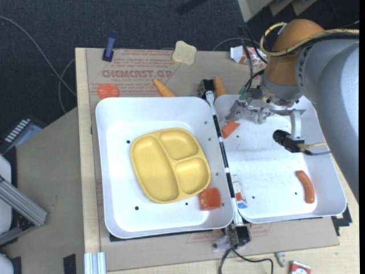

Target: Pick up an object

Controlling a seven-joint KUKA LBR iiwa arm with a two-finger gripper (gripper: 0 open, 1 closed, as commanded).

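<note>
Your grey arm (336, 67) rises closest to the lens. Its pincer (251, 112) hangs over the far corner of the right bin (274, 210), and you cannot tell whether it is spread or pressed together. Just beside it lies an orange wedge (230, 129), probably light, stiff and smooth, so take it across its flat sides. Mind the bin wall close by. A sausage (305, 186) lies well apart, and the left bin (114, 153) holds a yellow plate (170, 163) and a red block (210, 198).
</note>
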